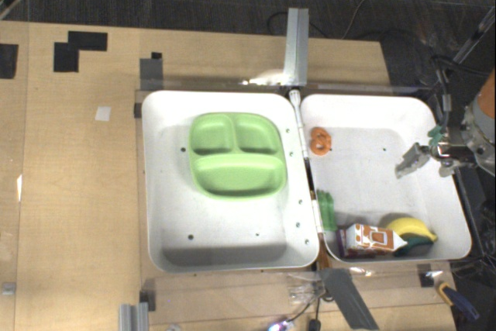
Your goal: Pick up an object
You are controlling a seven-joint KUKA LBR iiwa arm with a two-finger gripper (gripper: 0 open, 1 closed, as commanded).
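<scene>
My gripper [428, 163] hangs over the right side of the right bin [364, 174], near its right rim. Its fingers look spread and open, with nothing between them. A small orange ring-shaped piece [320, 140] lies at the bin's upper left. A slim green object [325, 211] rests against the left wall. Along the front wall sit a brown and white carton [370, 240] and a yellow banana [411, 229], which lies on something dark [421, 246]. The gripper is well above and to the right of the banana, apart from every object.
The left bin [170, 229] holds a green divided plate [236, 153] in its upper middle. A metal post [297, 43] stands behind the seam between the bins. Cables and a dark floor lie beyond the bench on the right.
</scene>
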